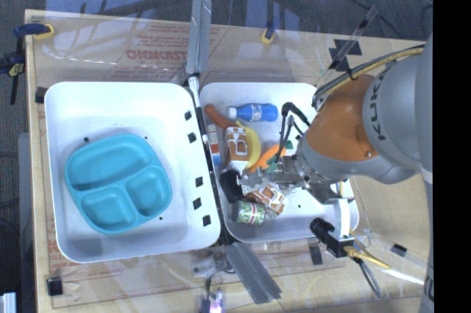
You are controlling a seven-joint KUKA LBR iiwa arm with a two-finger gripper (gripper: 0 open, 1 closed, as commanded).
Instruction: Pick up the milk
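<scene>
The milk (235, 143) is a small white carton with orange-brown print, lying in the left half of the right bin (298, 93) beside a yellow banana (254, 145). My gripper (274, 171) hangs low over the middle of that bin, right of and slightly nearer than the carton, just above a brown-and-white snack packet (266, 198). An orange carrot (268, 155) lies between the gripper and the banana. The grey wrist with its orange band (337, 132) covers the right side of the bin.
A blue-capped water bottle (254, 113) and a brown item (214, 115) lie at the far side of the right bin. A black object (229, 185) and a green can (250, 213) sit near its front. The left bin (59, 102) holds a blue divided tray (118, 181).
</scene>
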